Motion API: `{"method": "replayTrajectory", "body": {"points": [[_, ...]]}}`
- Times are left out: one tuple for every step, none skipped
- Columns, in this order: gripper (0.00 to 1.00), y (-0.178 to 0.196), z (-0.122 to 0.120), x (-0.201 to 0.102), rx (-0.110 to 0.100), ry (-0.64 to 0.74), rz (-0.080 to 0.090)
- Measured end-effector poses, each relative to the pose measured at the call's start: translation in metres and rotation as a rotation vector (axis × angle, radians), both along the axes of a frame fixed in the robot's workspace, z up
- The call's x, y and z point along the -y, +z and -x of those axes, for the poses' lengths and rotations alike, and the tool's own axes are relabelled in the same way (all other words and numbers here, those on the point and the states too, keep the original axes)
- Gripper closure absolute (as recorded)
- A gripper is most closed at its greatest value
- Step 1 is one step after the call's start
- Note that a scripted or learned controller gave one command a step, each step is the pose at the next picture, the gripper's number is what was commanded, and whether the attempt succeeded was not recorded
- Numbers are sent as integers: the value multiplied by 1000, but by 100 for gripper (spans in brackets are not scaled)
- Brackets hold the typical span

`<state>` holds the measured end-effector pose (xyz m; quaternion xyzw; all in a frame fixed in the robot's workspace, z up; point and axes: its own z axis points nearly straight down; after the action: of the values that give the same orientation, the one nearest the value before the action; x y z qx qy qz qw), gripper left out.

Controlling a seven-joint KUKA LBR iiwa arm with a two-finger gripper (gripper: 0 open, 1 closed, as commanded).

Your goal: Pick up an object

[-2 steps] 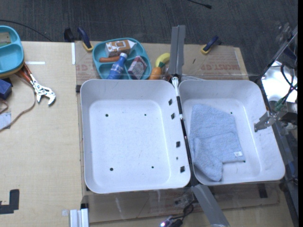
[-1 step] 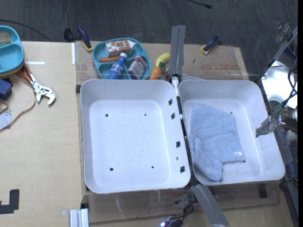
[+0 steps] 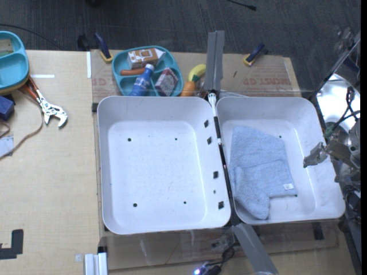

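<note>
Your gripper point(image 3: 315, 153) sits at the right bin's point(image 3: 309, 110) right wall, its state impossible to tell from here, while the folded blue-grey towel point(image 3: 259, 168) lies to its left, long axis running from far edge to near edge.

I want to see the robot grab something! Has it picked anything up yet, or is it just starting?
Just starting, it looks like. Nothing looks picked up yet: the blue-grey towel lies flat in the right bin. The gripper sits at that bin's right edge, beside the towel and apart from it, with nothing seen in it. Left to do: reach the towel, grasp it and lift it.
</note>
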<state>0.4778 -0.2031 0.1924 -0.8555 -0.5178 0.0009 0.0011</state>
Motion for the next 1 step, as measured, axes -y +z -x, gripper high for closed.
{"method": "replayTrajectory", "body": {"points": [[0, 4, 1, 7, -1, -256, 2]]}}
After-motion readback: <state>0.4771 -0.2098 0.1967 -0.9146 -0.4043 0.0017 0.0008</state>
